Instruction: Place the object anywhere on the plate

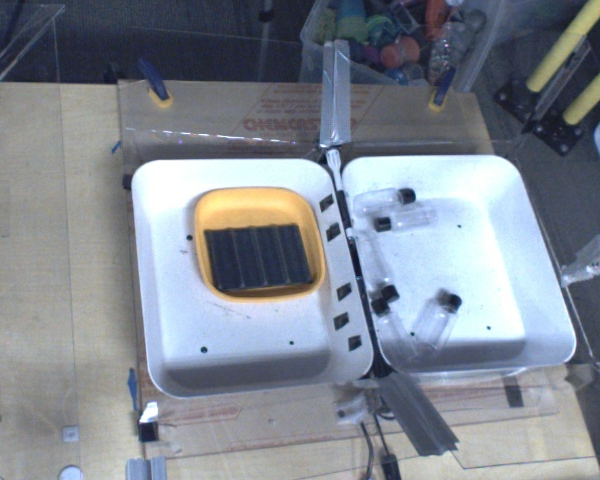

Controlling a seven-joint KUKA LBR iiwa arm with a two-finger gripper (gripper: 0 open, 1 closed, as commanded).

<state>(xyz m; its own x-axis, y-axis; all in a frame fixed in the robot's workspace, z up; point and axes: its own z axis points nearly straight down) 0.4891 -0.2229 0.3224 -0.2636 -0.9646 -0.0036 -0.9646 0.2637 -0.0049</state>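
Yellow plate, carrying a dark ribbed slab, is seen in the left bin. Across the divider, to the plate's right, several clear vials with black caps are scattered in the right bin; one lies slanted, cap pointing away from the plate. Open rim remains around the slab. The claw's state cannot be told from this view.
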